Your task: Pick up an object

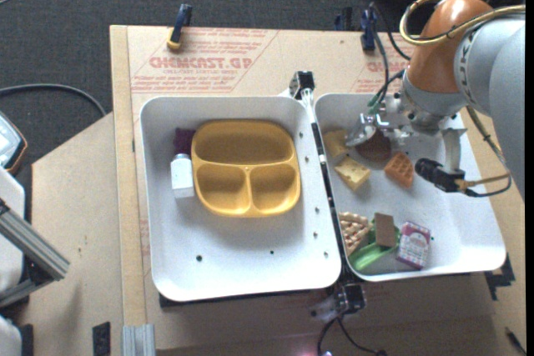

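Waffle piece [399,168], centre-right of frame, right bin [476,229]: light, rigid, likely toy plastic; grasp across its edges. Jaws' state: cannot tell.

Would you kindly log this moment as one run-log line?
arm: over right bin | gripper: low by waffle and cheese | hold: none seen | tray: left bin

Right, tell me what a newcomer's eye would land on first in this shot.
First the yellow divided plate, lying in the middle of the left bin with a small white bottle beside its left edge. Next the grey arm with its orange band, reaching in from the right so that the gripper sits low over the right bin, close to a cheese wedge and a waffle piece.
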### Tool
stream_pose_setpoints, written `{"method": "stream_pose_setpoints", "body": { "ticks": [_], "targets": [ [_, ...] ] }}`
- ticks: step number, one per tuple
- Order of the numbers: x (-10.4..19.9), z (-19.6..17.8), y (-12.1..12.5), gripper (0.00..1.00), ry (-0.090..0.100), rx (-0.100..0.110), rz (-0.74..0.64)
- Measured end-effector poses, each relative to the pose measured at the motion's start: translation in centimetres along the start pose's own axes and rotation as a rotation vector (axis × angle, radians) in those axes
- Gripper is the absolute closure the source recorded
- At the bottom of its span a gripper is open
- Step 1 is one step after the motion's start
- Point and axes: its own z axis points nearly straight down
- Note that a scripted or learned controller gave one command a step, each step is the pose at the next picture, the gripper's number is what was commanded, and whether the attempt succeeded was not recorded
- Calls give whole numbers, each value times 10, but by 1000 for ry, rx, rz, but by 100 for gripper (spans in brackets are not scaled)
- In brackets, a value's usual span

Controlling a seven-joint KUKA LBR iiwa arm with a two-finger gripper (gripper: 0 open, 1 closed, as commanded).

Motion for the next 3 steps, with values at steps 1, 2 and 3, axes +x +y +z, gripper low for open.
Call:
{"method": "stream_pose_setpoints", "body": {
  "ticks": [1, 2, 3],
  "targets": [
    [-1, 3, 2, 0, -3, -9, 1],
    [0, -9, 3, 100, -3, -16, 1],
    [-6, -73, 1, 100, -5, -16, 1]
  ]
}}
